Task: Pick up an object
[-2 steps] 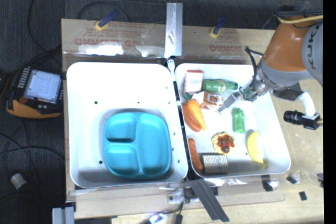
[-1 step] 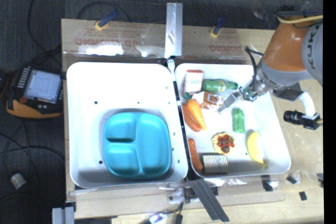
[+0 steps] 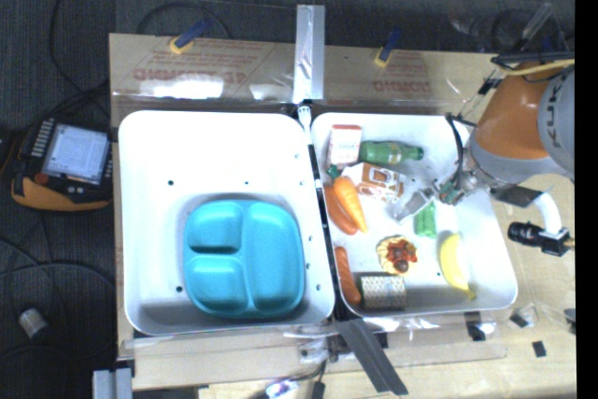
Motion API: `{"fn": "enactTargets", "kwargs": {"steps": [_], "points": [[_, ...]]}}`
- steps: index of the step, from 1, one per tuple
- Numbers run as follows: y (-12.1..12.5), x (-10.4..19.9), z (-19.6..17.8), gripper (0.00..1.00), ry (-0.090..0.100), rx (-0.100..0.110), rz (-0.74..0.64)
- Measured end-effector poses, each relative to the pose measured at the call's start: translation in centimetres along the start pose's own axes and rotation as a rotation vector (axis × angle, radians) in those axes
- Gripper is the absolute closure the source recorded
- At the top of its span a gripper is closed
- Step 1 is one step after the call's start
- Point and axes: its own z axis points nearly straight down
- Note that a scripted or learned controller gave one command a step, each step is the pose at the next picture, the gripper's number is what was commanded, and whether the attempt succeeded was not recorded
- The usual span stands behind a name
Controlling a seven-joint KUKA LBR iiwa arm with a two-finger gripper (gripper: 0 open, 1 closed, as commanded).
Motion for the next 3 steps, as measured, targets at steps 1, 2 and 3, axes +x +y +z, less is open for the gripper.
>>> {"fn": "enactTargets", "kwargs": {"steps": [1, 2, 3], "points": [[0.2, 0.0, -1.1, 1.0, 0.0, -0.005, 0.0], [6.2, 4.0, -11.2, 1.0, 0.005, 0.008, 0.105], [11.6, 6.4, -14.0, 1.0, 0.005, 0.009, 0.2]]}}
